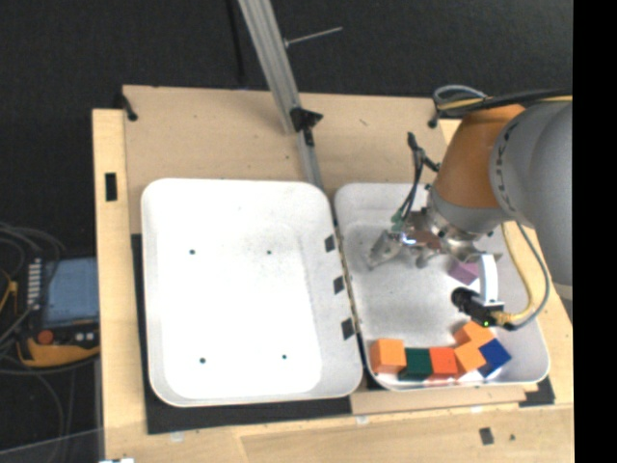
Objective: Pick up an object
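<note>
No legible writing or brand marks observed. Gripper (pixel 397 244) sits low over right bin (pixel 371 210); jaw state cannot be determined. Coloured blocks (pixel 439 358) lie along the near wall.

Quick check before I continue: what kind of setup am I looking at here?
Most likely a lab bench for robot grasping trials: two shallow white bins side by side on a wooden board, colored blocks heaped in the right bin, the arm's end effector above them.

Orange (pixel 388 353), green (pixel 418 363) and blue (pixel 494 353) blocks crowd the right bin's (pixel 371 210) near edge, a purple piece (pixel 466 269) lying farther back.
</note>
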Robot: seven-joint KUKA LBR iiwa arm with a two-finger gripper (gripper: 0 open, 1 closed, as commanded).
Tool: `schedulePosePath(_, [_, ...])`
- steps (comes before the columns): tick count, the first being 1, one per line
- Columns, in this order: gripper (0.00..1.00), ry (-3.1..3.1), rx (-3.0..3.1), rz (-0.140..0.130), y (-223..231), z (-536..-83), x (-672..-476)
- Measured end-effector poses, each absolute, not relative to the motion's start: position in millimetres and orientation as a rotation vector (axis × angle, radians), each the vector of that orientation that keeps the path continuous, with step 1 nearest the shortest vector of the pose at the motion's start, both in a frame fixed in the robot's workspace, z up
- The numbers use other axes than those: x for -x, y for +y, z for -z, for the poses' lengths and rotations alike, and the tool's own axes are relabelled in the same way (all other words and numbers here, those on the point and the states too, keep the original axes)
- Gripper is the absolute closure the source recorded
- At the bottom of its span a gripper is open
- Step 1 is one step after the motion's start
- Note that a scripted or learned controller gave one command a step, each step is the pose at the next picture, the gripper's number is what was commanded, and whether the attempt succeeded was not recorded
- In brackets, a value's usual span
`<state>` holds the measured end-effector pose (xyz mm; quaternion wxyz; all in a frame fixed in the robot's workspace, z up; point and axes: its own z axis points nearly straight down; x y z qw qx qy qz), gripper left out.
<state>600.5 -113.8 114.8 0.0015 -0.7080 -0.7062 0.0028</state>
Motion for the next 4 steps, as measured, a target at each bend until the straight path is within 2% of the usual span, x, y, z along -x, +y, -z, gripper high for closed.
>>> schedulePosePath(1, [0.0,-2.218,2.227,-0.004,-115.7,-96.6,-600.7])
schedulePosePath(2, [1.0,-2.21,2.237,0.006,-115.8,-108.8,-602.1])
schedulePosePath(4, [1.0,-2.231,2.221,0.007,-121.5,-225.8,-607.4])
